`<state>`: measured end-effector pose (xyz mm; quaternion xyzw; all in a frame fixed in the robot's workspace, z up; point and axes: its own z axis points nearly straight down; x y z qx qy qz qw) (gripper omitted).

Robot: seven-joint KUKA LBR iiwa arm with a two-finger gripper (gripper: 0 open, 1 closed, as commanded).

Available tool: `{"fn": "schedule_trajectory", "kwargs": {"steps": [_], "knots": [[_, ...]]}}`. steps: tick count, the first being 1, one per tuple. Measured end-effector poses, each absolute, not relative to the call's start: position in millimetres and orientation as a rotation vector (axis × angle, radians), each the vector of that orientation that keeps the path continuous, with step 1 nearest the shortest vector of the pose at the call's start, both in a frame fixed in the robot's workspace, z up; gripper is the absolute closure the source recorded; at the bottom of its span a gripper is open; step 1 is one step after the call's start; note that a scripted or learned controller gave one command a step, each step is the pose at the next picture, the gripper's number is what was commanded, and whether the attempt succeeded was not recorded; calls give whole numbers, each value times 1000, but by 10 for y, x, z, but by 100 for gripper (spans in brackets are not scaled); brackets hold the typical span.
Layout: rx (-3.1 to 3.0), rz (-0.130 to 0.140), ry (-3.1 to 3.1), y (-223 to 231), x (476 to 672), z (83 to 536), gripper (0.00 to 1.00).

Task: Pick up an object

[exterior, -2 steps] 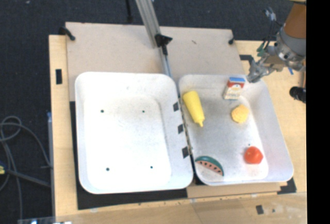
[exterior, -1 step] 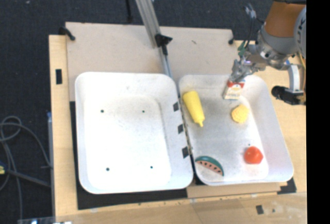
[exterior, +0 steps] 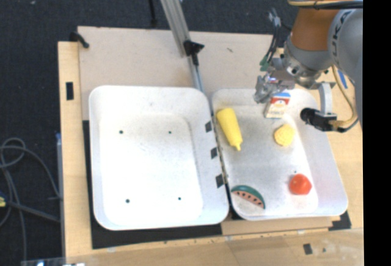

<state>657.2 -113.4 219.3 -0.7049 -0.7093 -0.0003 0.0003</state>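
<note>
I see the grey two-finger gripper at upper right, touching the small white-red-blue carton; jaw state I cannot tell; one carton

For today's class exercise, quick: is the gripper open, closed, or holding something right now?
Gripper: cannot be told; it hovers at the right bin's far edge, beside the small carton.
</note>
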Motion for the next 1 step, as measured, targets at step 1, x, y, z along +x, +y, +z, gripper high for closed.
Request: {"fn": "schedule_trajectory", "kwargs": {"steps": [1], "knots": [[-2214,-3,-2228,-693,6505,2302,100]]}}
